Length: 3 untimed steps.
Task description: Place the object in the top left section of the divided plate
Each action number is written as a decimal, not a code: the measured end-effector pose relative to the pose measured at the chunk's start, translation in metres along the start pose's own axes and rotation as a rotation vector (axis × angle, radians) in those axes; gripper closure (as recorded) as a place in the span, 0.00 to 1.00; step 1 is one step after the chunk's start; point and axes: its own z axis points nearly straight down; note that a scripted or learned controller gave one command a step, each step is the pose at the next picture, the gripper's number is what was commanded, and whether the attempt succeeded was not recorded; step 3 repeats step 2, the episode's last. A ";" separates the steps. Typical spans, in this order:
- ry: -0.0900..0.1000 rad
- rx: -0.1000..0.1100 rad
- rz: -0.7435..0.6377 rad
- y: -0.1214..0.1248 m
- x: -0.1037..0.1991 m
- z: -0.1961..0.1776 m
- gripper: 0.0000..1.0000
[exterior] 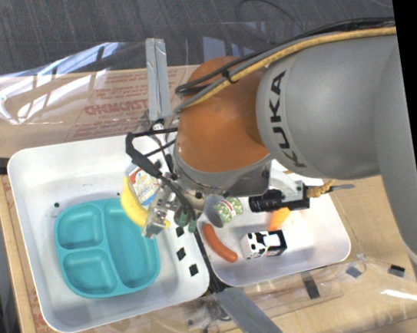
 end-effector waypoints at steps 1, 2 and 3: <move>0.000 0.000 -0.042 0.063 0.059 -0.018 1.00; -0.001 0.000 -0.042 0.063 0.059 -0.018 0.00; -0.001 0.000 -0.042 0.063 0.059 -0.018 0.00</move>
